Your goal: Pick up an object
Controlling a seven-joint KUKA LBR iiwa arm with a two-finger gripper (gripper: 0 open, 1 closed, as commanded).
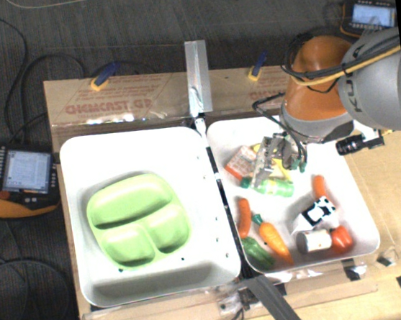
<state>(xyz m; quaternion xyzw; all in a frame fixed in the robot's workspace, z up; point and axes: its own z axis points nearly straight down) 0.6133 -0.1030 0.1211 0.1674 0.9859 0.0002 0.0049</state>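
Note:
My gripper (271, 158) hangs low over the upper middle of the right bin (361, 194), reaching in from the right. Directly beneath and beside it lie a red-and-white packet (241, 161), a yellow item (285, 161) and a clear green-tinted bottle (276, 187). I cannot tell whether the gripper touches any of them. Lower in the bin are two carrots (243, 215) (274, 242), a green pepper (257, 252), a black-and-white cow toy (319, 212), a white cylinder (312, 240), a red tomato (341, 238) and a small orange piece (320, 185).
The left bin (77, 156) holds a green divided tray (136, 218). A metal post (197, 76) stands behind the seam between the bins. A handheld pendant (20, 176) lies on the floor to the left, and cables trail around it.

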